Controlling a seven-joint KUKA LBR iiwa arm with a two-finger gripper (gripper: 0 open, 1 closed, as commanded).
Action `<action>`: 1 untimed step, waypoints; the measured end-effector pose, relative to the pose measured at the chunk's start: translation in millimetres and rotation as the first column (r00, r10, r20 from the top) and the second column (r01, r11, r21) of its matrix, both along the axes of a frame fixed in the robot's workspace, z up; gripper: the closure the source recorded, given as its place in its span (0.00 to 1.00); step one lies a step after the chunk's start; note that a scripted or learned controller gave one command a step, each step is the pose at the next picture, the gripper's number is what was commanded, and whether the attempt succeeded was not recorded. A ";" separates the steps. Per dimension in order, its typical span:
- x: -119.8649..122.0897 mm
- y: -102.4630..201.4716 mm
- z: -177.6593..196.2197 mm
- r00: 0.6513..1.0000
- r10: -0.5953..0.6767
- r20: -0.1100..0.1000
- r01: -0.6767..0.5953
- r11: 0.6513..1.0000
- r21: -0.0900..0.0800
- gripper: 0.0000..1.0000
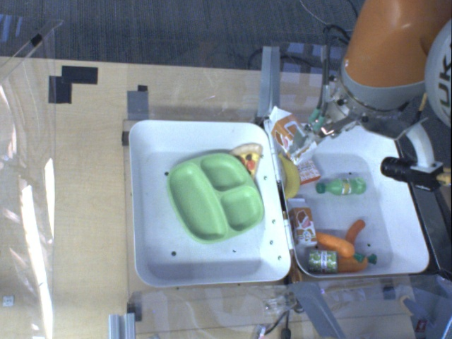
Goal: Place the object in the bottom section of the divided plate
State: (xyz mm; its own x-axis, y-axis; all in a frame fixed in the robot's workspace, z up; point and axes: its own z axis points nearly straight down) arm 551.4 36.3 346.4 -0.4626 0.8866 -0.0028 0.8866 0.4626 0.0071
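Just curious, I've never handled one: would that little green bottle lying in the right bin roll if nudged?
Probably. The small green plastic bottle lies on its side on the bin's smooth white floor, so its round body would likely roll. It looks light, perhaps slippery to grip.

From my station I can read almost nothing: dark letters, apparently "UK", on the white arm housing (pixel 439 69) at the right edge of the frame. Print on the packets (pixel 288 134) and the can (pixel 323 260) is too blurred.
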 end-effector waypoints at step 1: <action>-53.8 27.2 -40.1 1.000 0.002 -0.004 -0.002 1.000 0.000 1.00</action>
